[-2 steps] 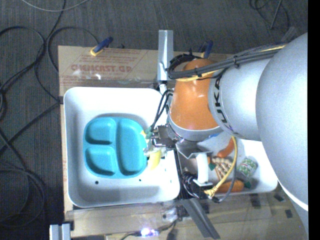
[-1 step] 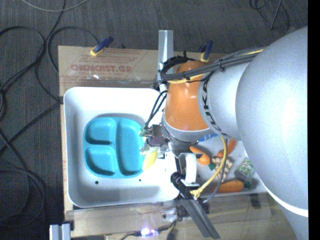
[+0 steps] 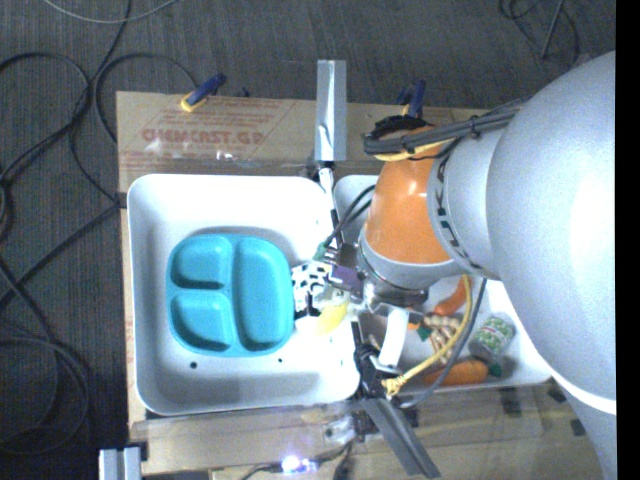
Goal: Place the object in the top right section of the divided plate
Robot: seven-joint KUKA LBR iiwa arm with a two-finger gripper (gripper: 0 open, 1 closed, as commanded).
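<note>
Arm (image 3: 520,208) enters from the right, its bulk covering most of the right bin (image 3: 520,368). Orange band (image 3: 405,218) sits just above the wrist. Gripper (image 3: 322,296) hangs low over the left bin's (image 3: 150,268) right edge — whether it is released or clenched on anything, cannot tell; cables and the wrist body clutter it. A small yellow object (image 3: 332,316) shows right at the tool's tip, touching or just below it. To the tool's left lies the blue divided plate (image 3: 230,293), flat in the left bin, its near edge just beside the tool. Behind the tool, in the right bin — an orange carrot-like item (image 3: 460,373) and a green-grey piece (image 3: 493,334).
</note>
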